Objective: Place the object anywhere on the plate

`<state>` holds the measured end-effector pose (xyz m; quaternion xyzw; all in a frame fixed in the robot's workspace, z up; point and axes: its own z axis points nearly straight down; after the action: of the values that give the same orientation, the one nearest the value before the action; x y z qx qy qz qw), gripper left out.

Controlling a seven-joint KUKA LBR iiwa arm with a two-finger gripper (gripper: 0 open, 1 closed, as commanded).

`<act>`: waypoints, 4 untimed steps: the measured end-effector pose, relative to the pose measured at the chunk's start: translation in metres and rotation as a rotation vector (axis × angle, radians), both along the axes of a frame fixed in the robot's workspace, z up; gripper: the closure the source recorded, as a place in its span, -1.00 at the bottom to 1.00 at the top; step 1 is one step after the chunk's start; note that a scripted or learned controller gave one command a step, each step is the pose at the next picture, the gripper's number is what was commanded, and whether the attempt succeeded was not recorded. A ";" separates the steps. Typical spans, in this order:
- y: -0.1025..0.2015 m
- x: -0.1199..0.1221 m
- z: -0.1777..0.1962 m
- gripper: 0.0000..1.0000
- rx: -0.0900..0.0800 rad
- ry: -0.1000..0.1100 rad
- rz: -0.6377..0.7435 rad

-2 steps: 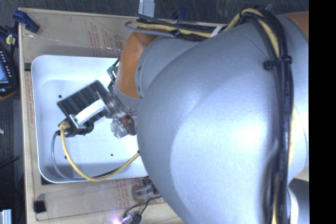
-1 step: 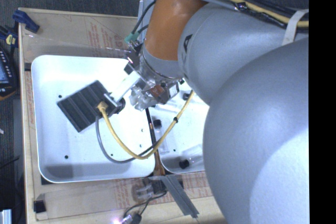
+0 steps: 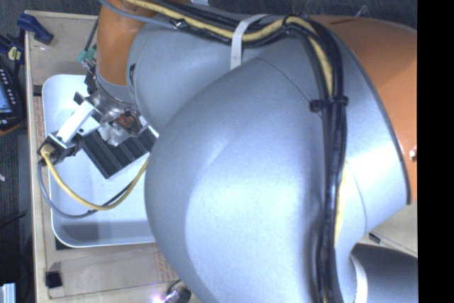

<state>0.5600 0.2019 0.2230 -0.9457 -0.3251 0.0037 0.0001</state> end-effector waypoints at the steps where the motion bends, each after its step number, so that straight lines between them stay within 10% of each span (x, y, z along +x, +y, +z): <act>1: -0.037 0.037 -0.045 1.00 0.005 0.002 0.187; 2: -0.059 0.088 -0.132 1.00 0.004 -0.002 -0.025; 3: -0.101 0.068 -0.131 1.00 0.008 -0.001 0.342; 4: -0.060 0.069 0.062 1.00 0.007 -0.007 0.390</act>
<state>0.6288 0.1422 0.2853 -0.8646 -0.5024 -0.0006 0.0013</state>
